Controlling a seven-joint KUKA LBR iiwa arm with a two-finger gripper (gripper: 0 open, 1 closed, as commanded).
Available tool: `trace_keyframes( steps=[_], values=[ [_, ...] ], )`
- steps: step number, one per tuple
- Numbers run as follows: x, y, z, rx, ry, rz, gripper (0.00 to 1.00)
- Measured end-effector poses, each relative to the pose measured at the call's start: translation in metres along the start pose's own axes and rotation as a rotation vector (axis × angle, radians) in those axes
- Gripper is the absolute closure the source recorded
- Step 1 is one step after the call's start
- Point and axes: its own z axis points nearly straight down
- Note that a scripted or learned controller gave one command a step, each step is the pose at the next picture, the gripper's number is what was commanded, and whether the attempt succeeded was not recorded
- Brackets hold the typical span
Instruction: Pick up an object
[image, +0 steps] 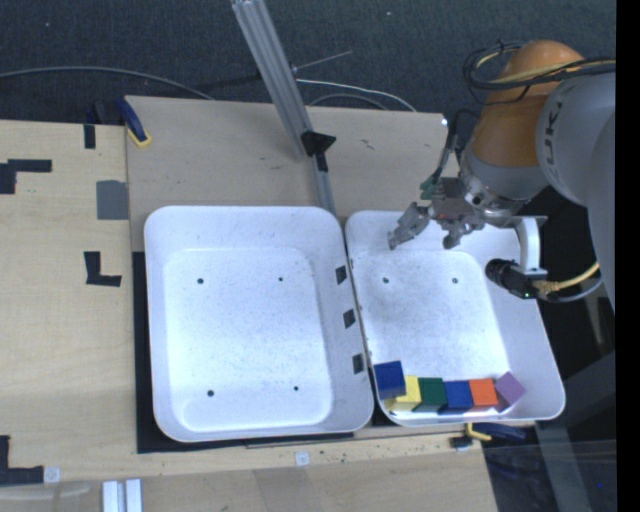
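Several small blocks lie in a row along the near wall of the right bin (520, 330): a blue block (389, 377), a yellow one (407, 395), a green one (432, 392), another blue one (458, 396), an orange one (483, 392) and a purple one (510, 386). My gripper (428, 231) hangs over the far edge of that bin, well away from the blocks. Its two fingers (405, 228) are spread apart with nothing between them.
The left bin (245, 320) sits beside the right one, with black clips on the shared rim. A slanted metal rod (285, 90) crosses the bench behind the bins. A black cable plug (508, 277) hangs over the right bin's right side.
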Motion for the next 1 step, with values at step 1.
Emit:
trace_keyframes(
  steps=[1],
  values=[
    [-0.0691,-0.0202,0.0474,0.005,-0.003,0.008,0.0]
  ],
)
